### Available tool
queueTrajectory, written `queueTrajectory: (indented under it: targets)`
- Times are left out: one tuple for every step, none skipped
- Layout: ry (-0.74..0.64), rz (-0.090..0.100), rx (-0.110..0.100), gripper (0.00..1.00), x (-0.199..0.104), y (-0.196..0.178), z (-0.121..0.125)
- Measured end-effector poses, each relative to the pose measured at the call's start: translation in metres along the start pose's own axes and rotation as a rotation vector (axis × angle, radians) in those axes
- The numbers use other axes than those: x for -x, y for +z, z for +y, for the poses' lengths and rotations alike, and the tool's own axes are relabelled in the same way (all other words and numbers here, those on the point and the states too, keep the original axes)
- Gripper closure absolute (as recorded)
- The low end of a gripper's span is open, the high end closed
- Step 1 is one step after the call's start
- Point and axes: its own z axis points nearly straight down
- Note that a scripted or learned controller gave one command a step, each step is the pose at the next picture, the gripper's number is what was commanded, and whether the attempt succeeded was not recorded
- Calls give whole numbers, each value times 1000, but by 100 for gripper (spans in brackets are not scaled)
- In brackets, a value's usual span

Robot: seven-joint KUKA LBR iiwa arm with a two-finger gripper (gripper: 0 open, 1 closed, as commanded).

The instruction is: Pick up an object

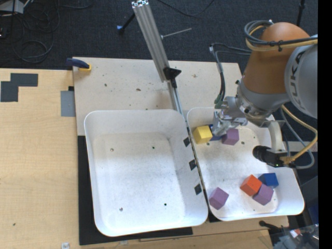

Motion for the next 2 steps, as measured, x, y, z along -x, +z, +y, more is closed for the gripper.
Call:
queueTrajectory:
  targets:
    - [1,0,-3,100,-54,22,15]
    - [1,-1,-3,100,-105,39,25]
